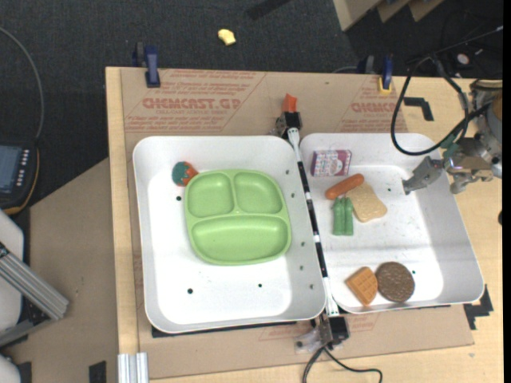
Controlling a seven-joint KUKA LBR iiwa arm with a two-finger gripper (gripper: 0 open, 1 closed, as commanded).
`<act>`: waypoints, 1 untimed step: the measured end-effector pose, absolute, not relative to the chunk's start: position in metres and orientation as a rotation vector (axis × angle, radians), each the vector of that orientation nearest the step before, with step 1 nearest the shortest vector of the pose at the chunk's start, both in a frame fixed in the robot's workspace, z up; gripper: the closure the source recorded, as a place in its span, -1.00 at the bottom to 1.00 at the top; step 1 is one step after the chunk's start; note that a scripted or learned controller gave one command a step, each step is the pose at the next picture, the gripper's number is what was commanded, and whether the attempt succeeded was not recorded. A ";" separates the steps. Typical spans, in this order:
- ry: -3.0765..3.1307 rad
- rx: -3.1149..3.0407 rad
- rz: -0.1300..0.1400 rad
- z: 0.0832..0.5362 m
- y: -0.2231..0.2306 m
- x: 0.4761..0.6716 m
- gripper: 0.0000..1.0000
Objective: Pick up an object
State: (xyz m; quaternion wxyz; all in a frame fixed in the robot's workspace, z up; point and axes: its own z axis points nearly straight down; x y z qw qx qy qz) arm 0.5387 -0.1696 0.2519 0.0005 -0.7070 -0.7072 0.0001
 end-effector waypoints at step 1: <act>-2.217 -2.206 0.009 0.082 -0.101 0.543 -1.00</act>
